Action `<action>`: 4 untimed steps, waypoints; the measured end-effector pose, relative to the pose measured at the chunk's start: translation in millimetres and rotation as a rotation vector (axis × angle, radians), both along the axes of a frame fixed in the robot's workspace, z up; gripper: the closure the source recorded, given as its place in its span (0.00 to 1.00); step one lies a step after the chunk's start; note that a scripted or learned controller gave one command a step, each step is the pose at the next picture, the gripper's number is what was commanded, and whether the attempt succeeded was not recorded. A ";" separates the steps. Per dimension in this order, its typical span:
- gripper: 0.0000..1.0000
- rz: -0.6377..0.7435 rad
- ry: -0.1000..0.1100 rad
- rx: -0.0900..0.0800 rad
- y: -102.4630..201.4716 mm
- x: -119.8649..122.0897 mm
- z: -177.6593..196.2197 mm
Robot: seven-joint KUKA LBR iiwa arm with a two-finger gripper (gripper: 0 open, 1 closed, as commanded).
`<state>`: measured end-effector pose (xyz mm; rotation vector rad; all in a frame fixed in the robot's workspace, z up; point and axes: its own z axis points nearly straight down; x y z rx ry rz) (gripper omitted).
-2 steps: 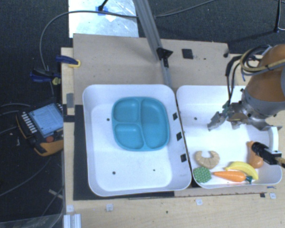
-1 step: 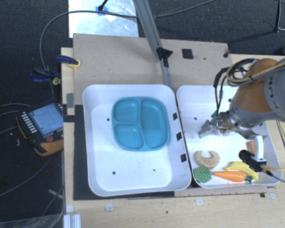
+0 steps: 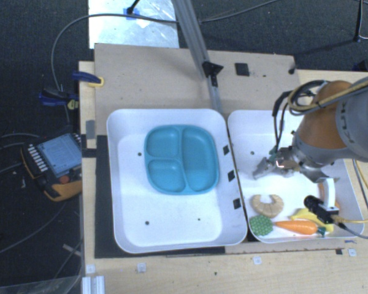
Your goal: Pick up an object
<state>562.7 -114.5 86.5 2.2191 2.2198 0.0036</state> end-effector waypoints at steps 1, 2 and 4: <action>1.00 0.000 -0.008 -0.001 -0.2 2.4 12.8; 1.00 -0.001 -0.002 -0.001 -7.5 -3.8 66.4; 1.00 0.006 -0.003 -0.001 3.3 -1.2 165.6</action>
